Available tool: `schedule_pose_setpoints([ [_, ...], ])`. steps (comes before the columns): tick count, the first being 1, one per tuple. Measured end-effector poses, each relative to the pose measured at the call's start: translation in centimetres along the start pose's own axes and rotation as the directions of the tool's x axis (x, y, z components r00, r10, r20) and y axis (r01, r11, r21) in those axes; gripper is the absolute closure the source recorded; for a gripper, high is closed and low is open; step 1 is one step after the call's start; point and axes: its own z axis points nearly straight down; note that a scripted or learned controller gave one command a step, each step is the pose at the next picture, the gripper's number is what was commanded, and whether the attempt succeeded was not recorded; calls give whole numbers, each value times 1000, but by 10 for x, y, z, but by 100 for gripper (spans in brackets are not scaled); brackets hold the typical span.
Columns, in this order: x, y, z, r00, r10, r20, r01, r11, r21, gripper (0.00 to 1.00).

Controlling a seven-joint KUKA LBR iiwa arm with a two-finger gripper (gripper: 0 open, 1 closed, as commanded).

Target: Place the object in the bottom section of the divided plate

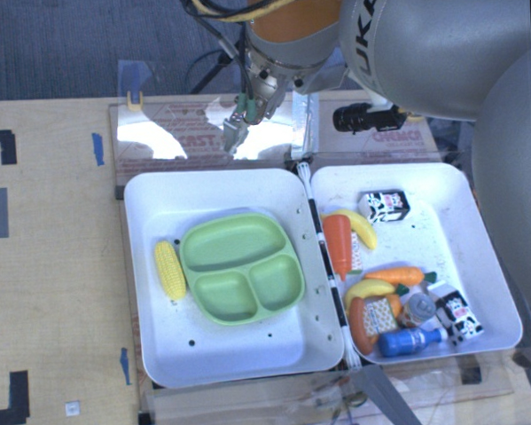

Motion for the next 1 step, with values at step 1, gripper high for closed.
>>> schedule_pose_setpoints([
  [1, 17, 9, 8, 1000, -25, -4, 25, 1000, 4, 100],
])
